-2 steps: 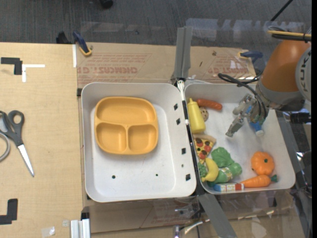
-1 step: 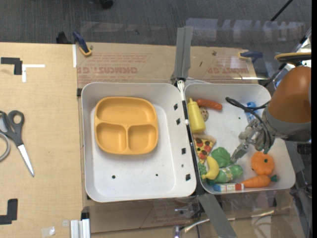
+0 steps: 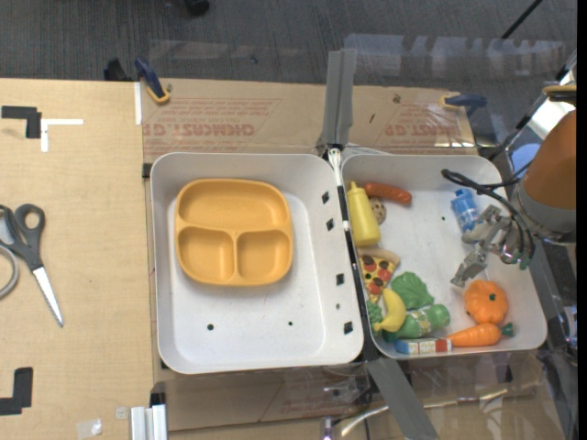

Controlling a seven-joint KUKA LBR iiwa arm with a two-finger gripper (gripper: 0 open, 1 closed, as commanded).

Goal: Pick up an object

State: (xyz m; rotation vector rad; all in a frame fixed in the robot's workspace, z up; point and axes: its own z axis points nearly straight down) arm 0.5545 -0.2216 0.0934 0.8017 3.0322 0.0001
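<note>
My gripper [image 3: 477, 246] hangs over the right side of the right bin [image 3: 431, 246], its two metal fingers spread open with nothing between them. One fingertip [image 3: 470, 269] points down-left, just above-left of a small orange pumpkin [image 3: 486, 301]. A blue bottle [image 3: 464, 209] lies just up-left of the gripper. An orange carrot [image 3: 475, 335] rests along the bin's near edge. Further left lie a yellow mustard bottle [image 3: 361, 216], a red sausage [image 3: 387, 192], a pizza slice [image 3: 377, 267], a banana [image 3: 393, 310], a green leafy vegetable [image 3: 413, 291] and a green bottle [image 3: 427, 319].
The left bin [image 3: 248, 337] holds a yellow divided plate [image 3: 235, 231]. A small flat box [image 3: 424, 346] lies at the right bin's near wall. The arm's orange band [image 3: 555, 172] sits over the bin's right rim. Scissors [image 3: 32, 255] lie on the bench far left.
</note>
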